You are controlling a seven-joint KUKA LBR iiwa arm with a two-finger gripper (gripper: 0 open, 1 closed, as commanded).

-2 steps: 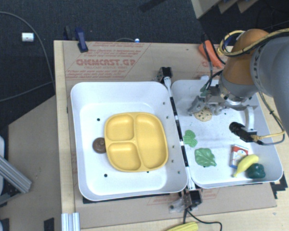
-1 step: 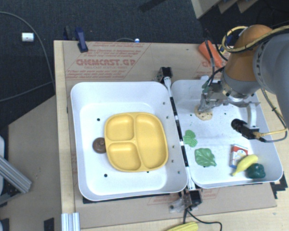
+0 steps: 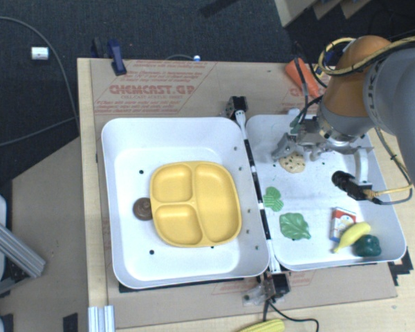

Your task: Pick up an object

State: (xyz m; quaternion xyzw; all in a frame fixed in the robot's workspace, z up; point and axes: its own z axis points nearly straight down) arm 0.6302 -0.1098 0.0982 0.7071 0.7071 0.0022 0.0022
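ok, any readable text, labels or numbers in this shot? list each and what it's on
"CHEMCAST GP": large red print on the brown board under the bins, behind the left bin.
Smaller red lines above and below that print, and repeated near the board's front edge: too blurred to read.
Small red and white packet in the right bin, next to the banana: has print, too small to read.
No numbers legible.

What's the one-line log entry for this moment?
arm: over right bin | gripper: above cookie | grasp: none seen | yellow plate: left bin
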